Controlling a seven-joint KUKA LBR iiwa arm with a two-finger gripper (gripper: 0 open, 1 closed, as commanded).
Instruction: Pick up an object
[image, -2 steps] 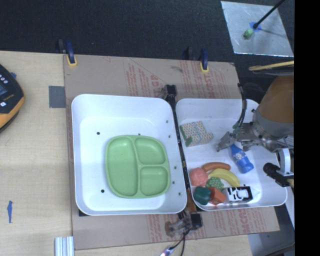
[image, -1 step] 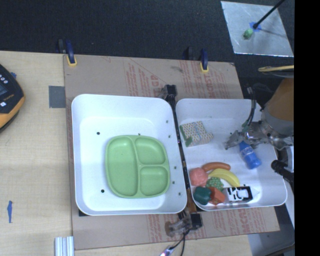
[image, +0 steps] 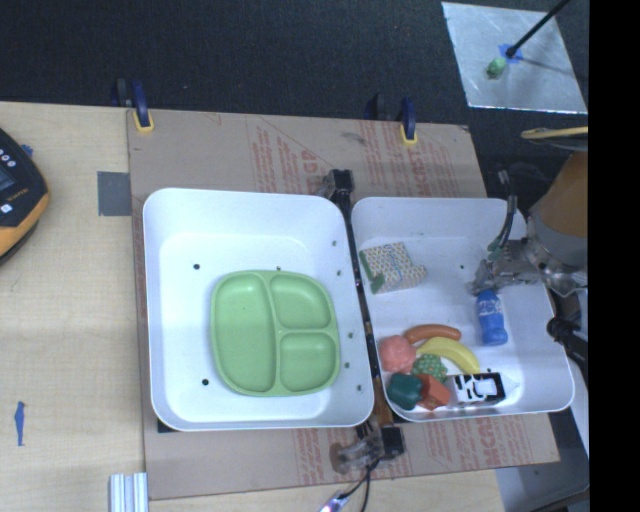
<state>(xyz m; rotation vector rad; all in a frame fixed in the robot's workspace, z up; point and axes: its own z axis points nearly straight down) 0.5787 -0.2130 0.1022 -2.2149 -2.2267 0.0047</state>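
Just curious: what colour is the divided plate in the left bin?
Pale green, seen in the camera view: the divided plate has three compartments.

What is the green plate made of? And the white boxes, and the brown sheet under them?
The green divided plate looks like smooth matte plastic: even colour, moulded rounded compartments. The two white bins seem glossy plastic, with soft shine and rounded corners. The brown sheet is probably cardboard: dull, printed with red lettering, clamped at the top edge.
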